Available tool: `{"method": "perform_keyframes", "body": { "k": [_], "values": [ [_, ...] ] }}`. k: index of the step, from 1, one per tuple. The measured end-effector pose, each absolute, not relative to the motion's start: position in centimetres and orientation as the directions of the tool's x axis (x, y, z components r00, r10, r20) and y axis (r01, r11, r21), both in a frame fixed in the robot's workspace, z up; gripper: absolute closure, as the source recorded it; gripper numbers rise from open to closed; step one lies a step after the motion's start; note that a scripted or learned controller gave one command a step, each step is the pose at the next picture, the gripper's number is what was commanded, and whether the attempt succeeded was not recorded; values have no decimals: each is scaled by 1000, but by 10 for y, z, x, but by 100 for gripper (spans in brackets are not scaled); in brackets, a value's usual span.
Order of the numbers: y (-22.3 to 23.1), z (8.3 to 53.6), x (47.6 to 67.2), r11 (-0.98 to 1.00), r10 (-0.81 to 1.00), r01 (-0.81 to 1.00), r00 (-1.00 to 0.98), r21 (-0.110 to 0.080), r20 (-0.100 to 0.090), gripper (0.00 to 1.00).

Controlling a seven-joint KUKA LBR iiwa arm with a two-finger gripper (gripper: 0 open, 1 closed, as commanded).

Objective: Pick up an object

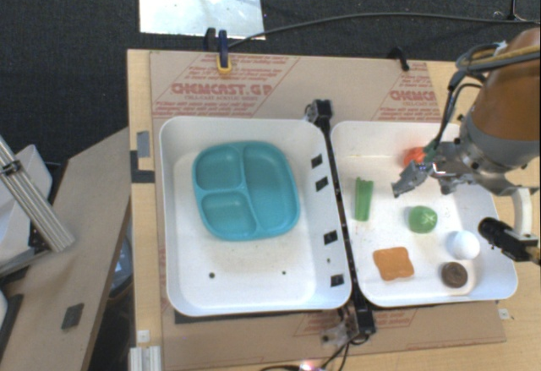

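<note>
Nearest the camera, along the front of the right bin, sit a tan square sponge-like piece and a brown round disc, the disc towards the right corner. Just behind the disc lies a white ball, and a little to its left a green rounded object. Further left, near the divider between the bins, a green stick-shaped piece lies lengthwise. Over the back half of this bin hangs the gripper, reaching in from the right on the grey arm; its dark tip points down and to the left, above bare white floor between the green stick and the green rounded object. How far its jaws stand apart I cannot tell, and nothing is seen between them. An orange object shows just behind the gripper, partly hidden by it. Left of the divider, the left bin holds a teal divided plate.
</note>
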State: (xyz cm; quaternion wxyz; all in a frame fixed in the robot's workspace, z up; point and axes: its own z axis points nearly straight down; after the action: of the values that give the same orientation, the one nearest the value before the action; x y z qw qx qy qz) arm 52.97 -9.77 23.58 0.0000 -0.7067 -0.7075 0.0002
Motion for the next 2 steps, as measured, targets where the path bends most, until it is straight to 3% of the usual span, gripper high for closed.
{"method": "perform_keyframes", "body": {
  "k": [2],
  "values": [
    [-94, 149, 538, 1, 1000, 1000, -1, -3, 1, 0]
  ]
}}
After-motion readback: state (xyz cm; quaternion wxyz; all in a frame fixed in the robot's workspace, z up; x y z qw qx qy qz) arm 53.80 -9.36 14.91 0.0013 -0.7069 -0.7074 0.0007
